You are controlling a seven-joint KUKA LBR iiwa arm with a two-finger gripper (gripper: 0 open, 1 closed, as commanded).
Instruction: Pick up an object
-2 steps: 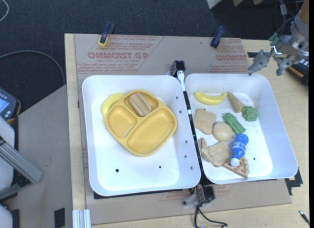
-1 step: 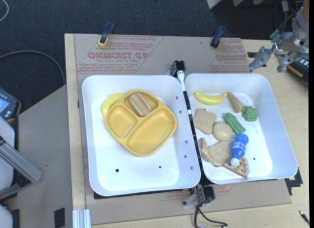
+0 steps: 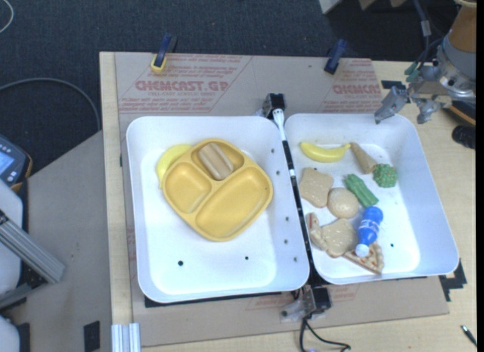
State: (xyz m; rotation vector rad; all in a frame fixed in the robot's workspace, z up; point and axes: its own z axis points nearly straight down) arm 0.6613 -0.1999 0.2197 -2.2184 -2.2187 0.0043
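Gripper (image 3: 404, 106) open, empty, above right bin's (image 3: 431, 191) far rim; banana (image 3: 324, 151), broccoli (image 3: 385, 175), bottle (image 3: 368, 227) lay inside.

Both bins (image 3: 144, 191) look like smooth, slightly glossy white plastic. The yellow tray (image 3: 227, 207) is matt plastic, and the tabletop (image 3: 113, 101) is bare board, printed red.

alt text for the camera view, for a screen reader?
The gripper hangs open above the right bin's far rim, holding nothing; toy foods inside include a banana and blue bottle. The left bin holds a yellow divided tray.
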